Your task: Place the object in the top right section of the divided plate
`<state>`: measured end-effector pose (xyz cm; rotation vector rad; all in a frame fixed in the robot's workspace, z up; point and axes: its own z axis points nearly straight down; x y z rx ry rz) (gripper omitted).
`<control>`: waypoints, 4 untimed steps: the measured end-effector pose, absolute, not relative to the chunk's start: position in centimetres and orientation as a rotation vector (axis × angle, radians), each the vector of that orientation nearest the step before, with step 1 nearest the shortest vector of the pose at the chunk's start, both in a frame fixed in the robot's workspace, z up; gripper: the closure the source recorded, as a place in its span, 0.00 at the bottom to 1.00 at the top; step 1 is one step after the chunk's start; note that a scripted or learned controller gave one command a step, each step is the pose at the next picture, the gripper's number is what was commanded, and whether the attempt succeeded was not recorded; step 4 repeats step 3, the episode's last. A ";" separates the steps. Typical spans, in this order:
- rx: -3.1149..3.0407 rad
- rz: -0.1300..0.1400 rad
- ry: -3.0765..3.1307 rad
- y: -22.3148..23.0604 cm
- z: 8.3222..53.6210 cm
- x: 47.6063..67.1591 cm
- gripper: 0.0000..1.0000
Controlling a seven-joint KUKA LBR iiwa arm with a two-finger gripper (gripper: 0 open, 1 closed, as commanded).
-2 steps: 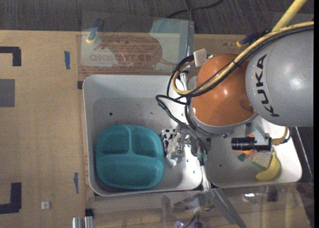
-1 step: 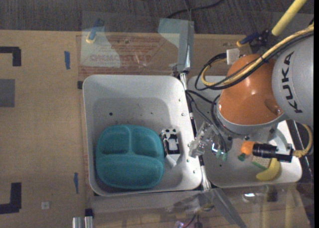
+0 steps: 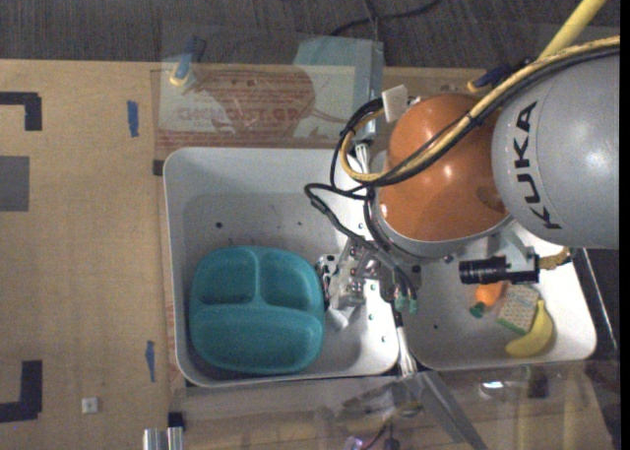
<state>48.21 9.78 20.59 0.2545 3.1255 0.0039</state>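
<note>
A teal divided plate [image 3: 256,310] lies in the left bin [image 3: 182,231], toward its front, with one long section at the front and two smaller ones at the back. My gripper [image 3: 345,289] hangs just beyond the plate's right edge, near the wall between the bins. The orange wrist and grey arm cover much of it from above. Something small and pale [image 3: 339,317] shows at its lower end; I cannot tell whether it is a held object or part of the tool.
In the right bin [image 3: 583,340] lie a yellow banana [image 3: 532,336], a small orange item [image 3: 487,293] and a pale patterned packet [image 3: 518,308], partly under the arm. Cables loop round the wrist. Bare bin floor lies behind the plate.
</note>
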 end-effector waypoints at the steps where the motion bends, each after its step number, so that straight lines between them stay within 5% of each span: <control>1: -0.269 0.003 3.125 10.6 20.5 48.0 1.00; 2: -1.194 0.003 2.902 8.7 18.5 49.0 1.00; 4: -1.187 0.005 2.897 8.8 19.6 49.1 1.00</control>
